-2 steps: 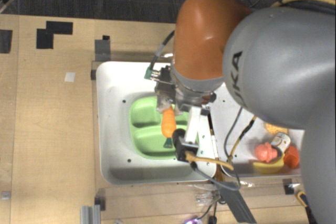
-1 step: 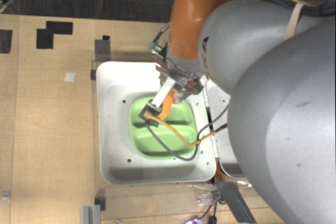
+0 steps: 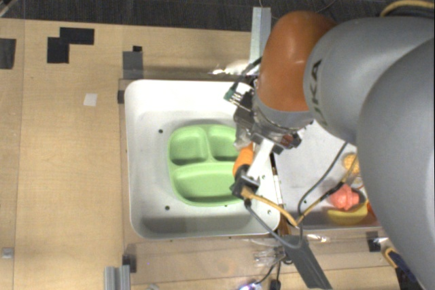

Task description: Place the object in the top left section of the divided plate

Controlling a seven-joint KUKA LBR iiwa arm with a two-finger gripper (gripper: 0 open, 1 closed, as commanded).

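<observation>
A green divided plate (image 3: 197, 173) lies in the left white bin (image 3: 146, 146), with two small sections along its far side and one large section nearer the camera. My gripper (image 3: 243, 146) hangs under the orange-banded wrist over the plate's right edge, beside the top right section. A small orange object (image 3: 242, 161) shows just below the wrist, at the plate's right rim. The wrist hides whether the object is held or resting on the rim. The top left section (image 3: 183, 146) has nothing in it.
The arm covers most of the right bin (image 3: 306, 173). At that bin's right side lie a pink object (image 3: 345, 198), a yellow object (image 3: 348, 217) and a tan one (image 3: 351, 163). Bare white floor surrounds the plate in the left bin.
</observation>
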